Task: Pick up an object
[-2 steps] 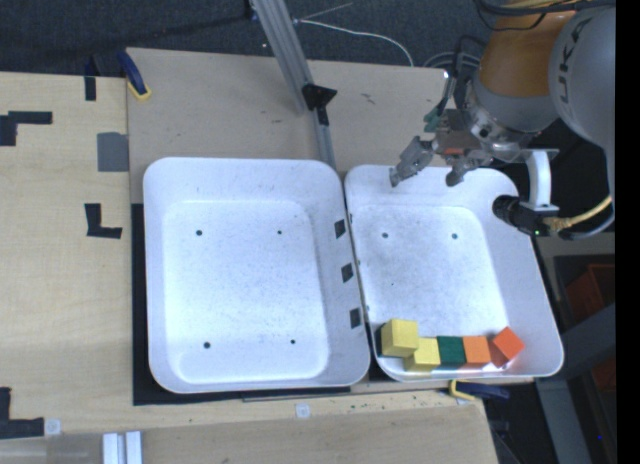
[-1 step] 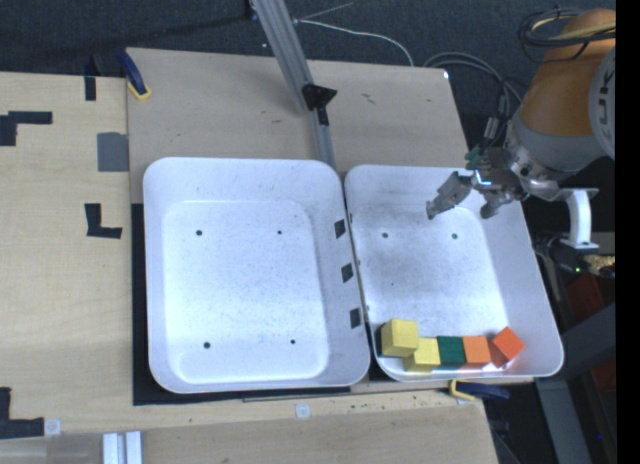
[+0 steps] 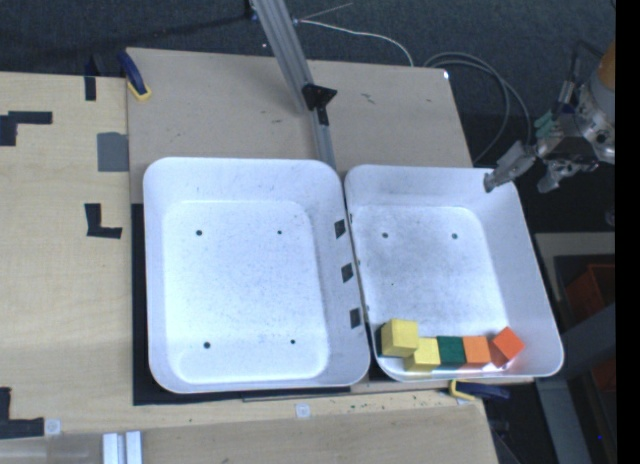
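Left bin (image 3: 160, 252) sits on the bench (image 3: 220, 102) toward its left-centre — white, shallow, just speckles and four small dark dots on its floor. A grey pole (image 3: 285, 37) slants down from the bench's far edge to the seam between the two bins, with a black clamp (image 3: 318, 97) on it. Right bin (image 3: 520, 252) lies directly beside the left one, rims touching, three small dark tabs along the shared edge.

All blocks are bunched in the right bin's near edge, in a row toward its near-right corner: yellow block (image 3: 402, 336) at the left end, a second yellow block (image 3: 427, 353) just beside it and a bit nearer, then green block (image 3: 452, 351), orange block (image 3: 476, 350), and a red-orange block (image 3: 508, 344) tilted at the right end (neighbours look touching).

Gripper (image 3: 520, 170) hangs at the right bin's far-right corner, over the rim, well apart from the blocks. Fingers look spread apart — nothing between them. The arm's wrist (image 3: 590, 117) is further right, off the bench's right edge.
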